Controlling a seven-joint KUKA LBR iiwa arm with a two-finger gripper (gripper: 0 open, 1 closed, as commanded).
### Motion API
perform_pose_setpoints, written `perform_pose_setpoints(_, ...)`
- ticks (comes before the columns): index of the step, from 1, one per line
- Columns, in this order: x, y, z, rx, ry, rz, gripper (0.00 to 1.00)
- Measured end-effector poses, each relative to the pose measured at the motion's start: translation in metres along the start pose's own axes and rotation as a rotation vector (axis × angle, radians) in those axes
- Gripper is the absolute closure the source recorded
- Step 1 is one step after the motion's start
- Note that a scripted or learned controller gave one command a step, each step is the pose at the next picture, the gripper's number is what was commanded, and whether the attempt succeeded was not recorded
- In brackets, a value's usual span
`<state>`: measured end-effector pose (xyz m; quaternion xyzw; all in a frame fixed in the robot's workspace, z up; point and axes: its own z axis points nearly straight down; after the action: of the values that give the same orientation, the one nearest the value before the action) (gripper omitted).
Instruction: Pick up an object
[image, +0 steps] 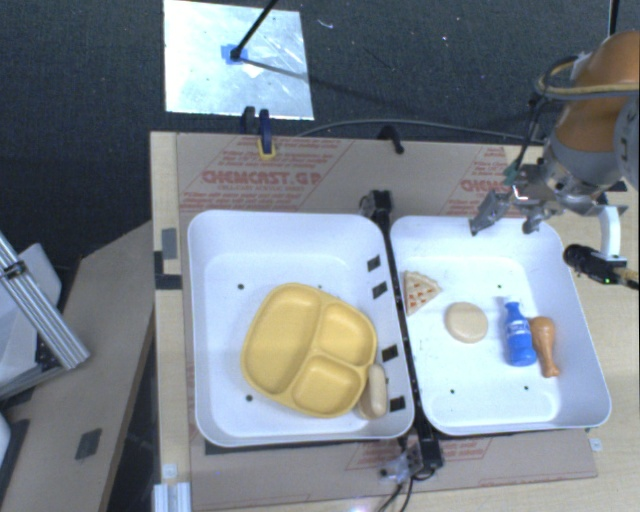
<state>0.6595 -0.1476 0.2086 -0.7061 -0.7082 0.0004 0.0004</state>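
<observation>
In the right bin (575, 395), much bare floor is lying nearest. Beyond it, the blue bottle (517, 334) is sitting between the round cookie (466, 322) and drumstick (545, 344). Farther, above the bin's far rim, the claw (511, 212) is hovering spread open, grasping nothing.

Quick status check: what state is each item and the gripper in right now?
gripper: open, above the right bin's far rim, holding nothing
yellow tray: flat in left bin
bread roll: against the tray's near corner
pizza slice: flat
round cookie: flat
blue bottle: lying down
drumstick: lying beside the bottle
</observation>
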Motion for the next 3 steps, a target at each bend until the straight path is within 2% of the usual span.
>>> perform_pose_setpoints(2, -0.001, -0.001, 0.083, -0.001, 0.000, 0.001, 0.00)
perform_pose_setpoints(3, -0.001, 0.001, 0.069, -0.007, -0.001, 0.000, 1.00)
